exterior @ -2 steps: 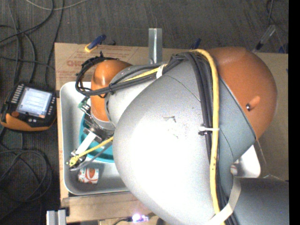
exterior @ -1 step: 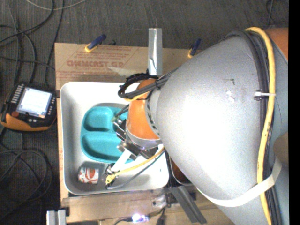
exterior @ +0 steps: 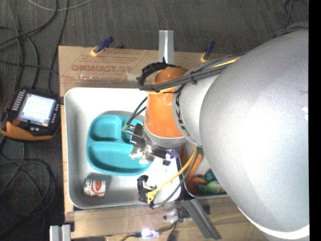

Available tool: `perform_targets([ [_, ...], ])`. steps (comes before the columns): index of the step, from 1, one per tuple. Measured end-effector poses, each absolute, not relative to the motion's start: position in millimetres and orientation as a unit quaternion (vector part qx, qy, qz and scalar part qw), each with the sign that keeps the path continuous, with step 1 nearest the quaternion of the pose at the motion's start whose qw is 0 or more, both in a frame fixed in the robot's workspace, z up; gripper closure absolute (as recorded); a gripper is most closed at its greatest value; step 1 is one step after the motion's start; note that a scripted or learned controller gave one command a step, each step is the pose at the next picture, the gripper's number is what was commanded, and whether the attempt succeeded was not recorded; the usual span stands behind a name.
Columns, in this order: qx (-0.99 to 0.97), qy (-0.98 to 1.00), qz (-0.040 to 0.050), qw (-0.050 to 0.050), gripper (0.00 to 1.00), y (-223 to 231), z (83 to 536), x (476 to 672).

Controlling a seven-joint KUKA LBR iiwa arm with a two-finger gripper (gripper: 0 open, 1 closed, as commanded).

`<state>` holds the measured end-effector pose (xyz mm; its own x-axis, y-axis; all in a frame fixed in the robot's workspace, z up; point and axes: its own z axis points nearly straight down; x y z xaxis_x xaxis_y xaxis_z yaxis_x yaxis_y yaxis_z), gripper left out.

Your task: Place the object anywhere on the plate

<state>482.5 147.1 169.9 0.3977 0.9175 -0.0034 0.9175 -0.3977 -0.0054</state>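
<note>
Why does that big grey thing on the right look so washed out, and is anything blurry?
Camera view: the arm sits close to the lens, so it looms large, pale and slightly soft; the plate and can in the white bin are evenly lit and fairly sharp; a small light glares at the bottom edge.

A robotics lab is showing here: black cables [exterior: 30, 39] are trailing over grey carpet [exterior: 75, 14], and an orange-edged teach pendant [exterior: 31, 115] is lying beside the clamped plywood bench [exterior: 100, 67].
</note>
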Motion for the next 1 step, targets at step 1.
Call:
perform_targets([
  [1, -0.778, -0.629, 0.0023, 0.0, 1.0, 156.7, 195.7, 483.5],
])
